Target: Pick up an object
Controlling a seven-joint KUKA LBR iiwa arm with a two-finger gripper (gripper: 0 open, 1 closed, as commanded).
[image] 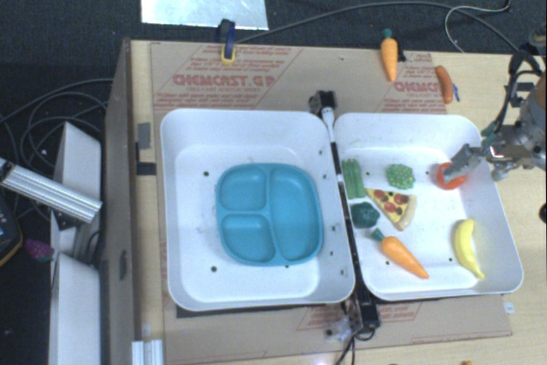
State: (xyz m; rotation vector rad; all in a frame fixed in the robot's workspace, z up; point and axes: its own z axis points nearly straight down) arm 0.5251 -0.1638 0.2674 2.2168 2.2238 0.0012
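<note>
The left bin holds a single thing — a blue divided plate with three compartments, lying flat near the bin's middle, nothing in its sections.

The right bin carries the toy food. Against its left wall stands a green ridged vegetable, lengthwise along the divider. Just right of it and lower lies a dark green broccoli piece, touching the pizza slice, whose tip points left. Above the slice, apart from it, sits a light green bumpy piece. Below the slice an orange carrot lies at a slant, its green top near the broccoli. Toward the bin's right side a yellow banana lies close to the wall.

At the upper right of this bin a red-orange tomato-like piece sits just by the rim, and the gripper comes in over the wall right at it — whether its claw is open or closed on the piece I cannot tell.

Outside the bins, on the bench, a second carrot and an orange item lie behind the right bin.
</note>
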